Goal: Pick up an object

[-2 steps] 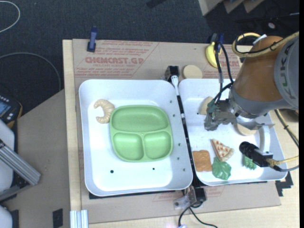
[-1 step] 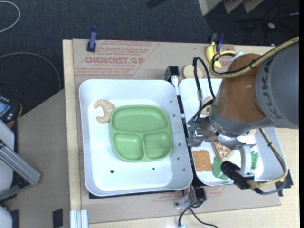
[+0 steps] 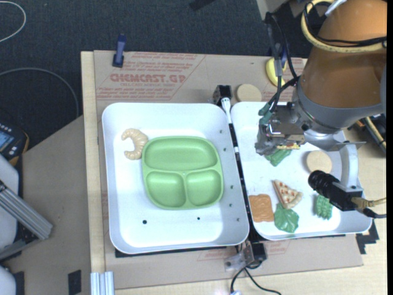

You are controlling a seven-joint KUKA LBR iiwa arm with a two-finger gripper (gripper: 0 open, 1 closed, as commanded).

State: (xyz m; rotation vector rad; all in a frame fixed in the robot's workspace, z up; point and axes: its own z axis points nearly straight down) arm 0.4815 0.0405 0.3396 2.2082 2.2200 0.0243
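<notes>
Overhead, we see the gripper [image 3: 277,141] low in the right bin [image 3: 356,226], just above a green leafy piece [image 3: 280,157]; we cannot tell whether that piece is grasped. Nearby lie a pizza slice [image 3: 286,193], a brown cracker [image 3: 261,207] and another green leaf [image 3: 287,218]. Over in the left bin [image 3: 116,165], a croissant [image 3: 134,143] touches the green divided plate [image 3: 182,171].

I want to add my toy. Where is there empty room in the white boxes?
Left bin: bare floor in front of the green divided tray, and behind it beside the croissant. Right bin: crowded with the pizza slice, cracker, leaves and the gripper.
</notes>
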